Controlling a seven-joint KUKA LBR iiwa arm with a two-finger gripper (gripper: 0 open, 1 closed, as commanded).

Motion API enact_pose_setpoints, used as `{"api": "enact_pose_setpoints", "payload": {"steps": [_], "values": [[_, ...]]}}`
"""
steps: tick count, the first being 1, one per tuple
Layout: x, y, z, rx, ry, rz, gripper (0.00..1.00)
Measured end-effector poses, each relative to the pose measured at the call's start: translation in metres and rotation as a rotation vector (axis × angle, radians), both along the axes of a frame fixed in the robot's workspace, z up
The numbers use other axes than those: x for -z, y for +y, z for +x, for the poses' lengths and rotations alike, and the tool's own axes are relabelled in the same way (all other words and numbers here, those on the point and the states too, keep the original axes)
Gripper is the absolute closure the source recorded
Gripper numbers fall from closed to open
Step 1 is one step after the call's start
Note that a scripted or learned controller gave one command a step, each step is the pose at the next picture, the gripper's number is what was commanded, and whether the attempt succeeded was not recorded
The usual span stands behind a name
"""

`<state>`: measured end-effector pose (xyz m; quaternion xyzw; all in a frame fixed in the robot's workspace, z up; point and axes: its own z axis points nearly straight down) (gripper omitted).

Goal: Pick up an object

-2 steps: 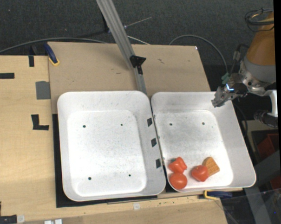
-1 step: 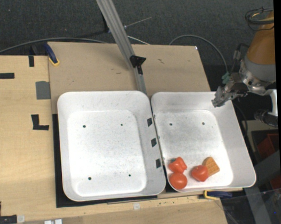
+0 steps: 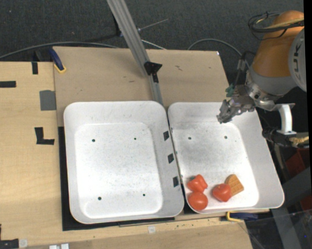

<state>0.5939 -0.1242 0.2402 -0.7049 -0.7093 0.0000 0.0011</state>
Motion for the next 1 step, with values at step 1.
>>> {"api": "enact_pose_setpoints", "payload": {"steps": [1], "values": [[0.013,0.0539,-0.0175,0.001,0.003,0.0,1.0]]}}
